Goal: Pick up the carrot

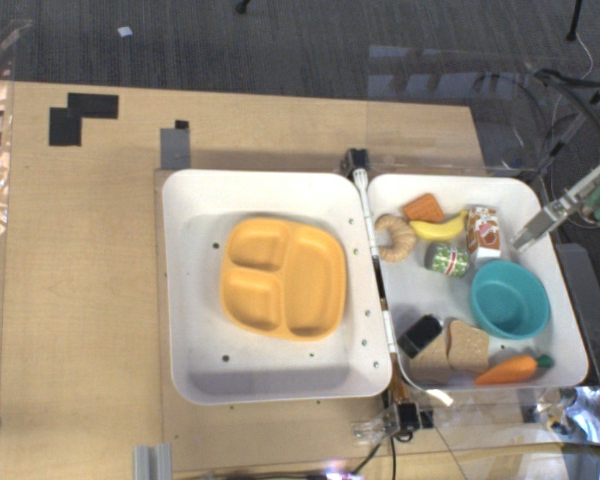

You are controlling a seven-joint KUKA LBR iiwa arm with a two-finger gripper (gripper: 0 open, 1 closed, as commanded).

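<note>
Carrot (pixel 508 370) lying at R bin's (pixel 570 313) front edge beside teal bowl (pixel 509 301); gripper (pixel 532 232) hovering far rim, jaw state unclear.

Wooden bench (pixel 80 298) under two bins (pixel 195 268)

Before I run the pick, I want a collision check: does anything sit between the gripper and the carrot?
Yes. The teal bowl sits between the gripper at the bin's far right rim and the carrot in the near right corner.
</note>
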